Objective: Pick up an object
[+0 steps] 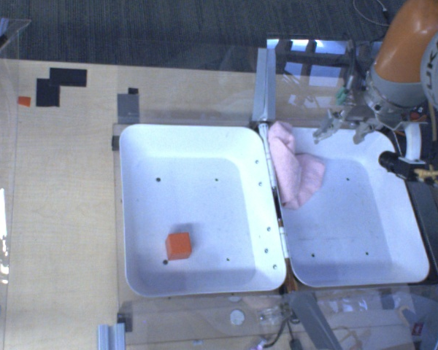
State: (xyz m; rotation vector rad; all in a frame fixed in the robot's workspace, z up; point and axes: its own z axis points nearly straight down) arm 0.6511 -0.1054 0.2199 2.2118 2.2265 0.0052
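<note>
Nearest, toward the front edge of the counter (58, 217), an orange block (179, 246) sits in the front-left part of the left bin (131, 195), alone on the white floor and well apart from every wall. It is one block, and the left bin holds nothing else that I can make out beyond small dark dots on its floor.

Further back, a pink cloth (296, 168) lies crumpled in the right bin (365, 268), draped against the rim that the two bins share, at that bin's far-left corner. That makes one cloth, one block, two bins.

Farthest, the claw (344, 128) hangs over the far edge of the right bin, near the cloth but apart from it. Its fingers stand spread, with nothing between them.

By my reading the pick has not yet begun: this is the approach, and either thing could be the target. The cloth is the closer one. Taking it calls for a shift toward the shared rim, a descent onto the bunched fabric, then closing. The risk is pinching only a loose fold, or catching the rim.
</note>
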